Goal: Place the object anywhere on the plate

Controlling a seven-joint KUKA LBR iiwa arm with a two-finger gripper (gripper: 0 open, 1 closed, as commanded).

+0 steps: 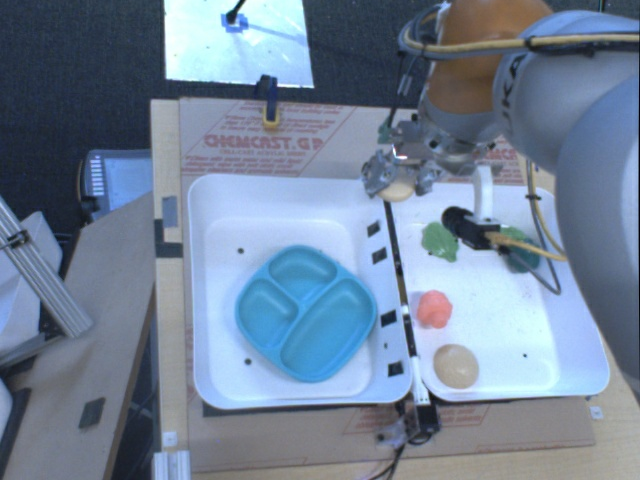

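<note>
Pale object (397, 192) lying crosswise under gripper (401, 177)

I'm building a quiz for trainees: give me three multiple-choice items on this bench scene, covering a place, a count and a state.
1. Where is the blue plate?
A. left bin
B. right bin
C. on the cardboard

2. How many compartments has the plate?
A. two
B. three
C. five

3. Where is the claw?
A. above the plate
B. beside the tan ball
C. near the bins' divider, at the far end

Key: 1 A, it lies in the left bin; 2 B, ridges split it in three; 3 C, it hangs over the divider, with a pale object beneath.
</note>
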